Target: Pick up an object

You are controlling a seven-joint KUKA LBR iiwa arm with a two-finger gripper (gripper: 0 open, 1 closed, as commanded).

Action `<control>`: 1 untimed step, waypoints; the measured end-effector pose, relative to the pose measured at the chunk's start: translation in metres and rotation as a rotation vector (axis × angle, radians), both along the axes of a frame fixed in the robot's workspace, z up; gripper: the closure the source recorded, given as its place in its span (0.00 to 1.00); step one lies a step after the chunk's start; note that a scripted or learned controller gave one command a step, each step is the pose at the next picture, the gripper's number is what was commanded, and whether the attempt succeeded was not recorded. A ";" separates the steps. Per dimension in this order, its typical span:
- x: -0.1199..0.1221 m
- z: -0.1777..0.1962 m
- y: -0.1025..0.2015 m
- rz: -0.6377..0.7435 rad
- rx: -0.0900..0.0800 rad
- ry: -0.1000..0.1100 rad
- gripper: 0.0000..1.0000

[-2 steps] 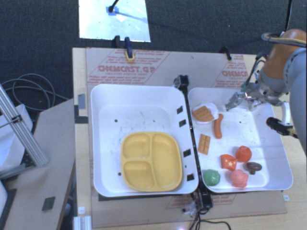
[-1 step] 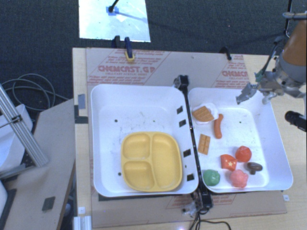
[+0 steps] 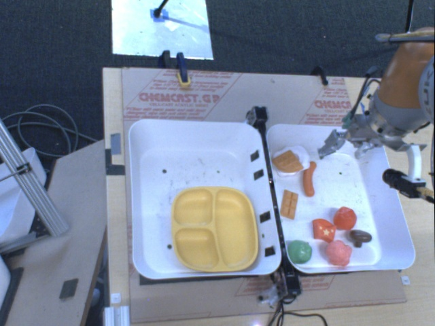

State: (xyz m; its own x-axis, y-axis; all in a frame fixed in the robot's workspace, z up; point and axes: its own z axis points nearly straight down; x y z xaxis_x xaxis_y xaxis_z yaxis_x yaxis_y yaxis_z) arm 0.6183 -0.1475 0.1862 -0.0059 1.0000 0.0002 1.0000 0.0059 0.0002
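My gripper (image 3: 338, 141) hung over the right bin's (image 3: 394, 212) far end, holding nothing; I couldn't tell its opening. The sausage (image 3: 309, 179) lay just below-left of it, beside the toast (image 3: 288, 161). I judged a descent might clip both.

The table (image 3: 115, 250) is pale wood, topped by a brown protective sheet (image 3: 224, 94) printed with red lettering. Two shallow white bins sit side by side on that sheet, touching along their inner walls: the left bin (image 3: 146, 182) and the right bin (image 3: 391, 216). A yellow-and-black clamp (image 3: 182, 70) grips the sheet's far edge
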 end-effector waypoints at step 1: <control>-0.001 -0.107 0.028 0.000 0.001 0.002 0.00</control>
State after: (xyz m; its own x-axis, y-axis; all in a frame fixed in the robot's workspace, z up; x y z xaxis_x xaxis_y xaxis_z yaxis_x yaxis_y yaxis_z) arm 0.6170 -0.1199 0.0791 -0.0063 1.0000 0.0014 1.0000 0.0063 -0.0020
